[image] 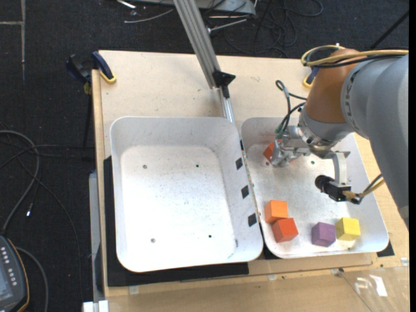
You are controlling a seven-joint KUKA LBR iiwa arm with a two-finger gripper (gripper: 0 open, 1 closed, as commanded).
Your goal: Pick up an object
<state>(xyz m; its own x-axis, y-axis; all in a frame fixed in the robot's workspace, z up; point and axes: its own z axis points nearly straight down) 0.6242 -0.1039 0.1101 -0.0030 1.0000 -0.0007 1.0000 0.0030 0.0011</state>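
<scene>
Fingers point(278, 156) down in the right bin point(364, 174), near its far left corner, and a small red-orange block point(268, 151) sits right against them; whether I'm clamped on it or just touching, I cannot tell. Along the near edge: orange cube point(277, 209), red cube point(285, 229) touching it, purple cube point(322, 234), yellow cube point(348, 228). Left bin point(130, 174) beside me.

white bin point(123, 132) beside gripper point(281, 156), view-left | metal pole point(195, 34) beyond it, slanting | blue-yellow clamp point(97, 65) far view-left, on bench point(162, 80) corner | black cables point(289, 5) farther back
</scene>
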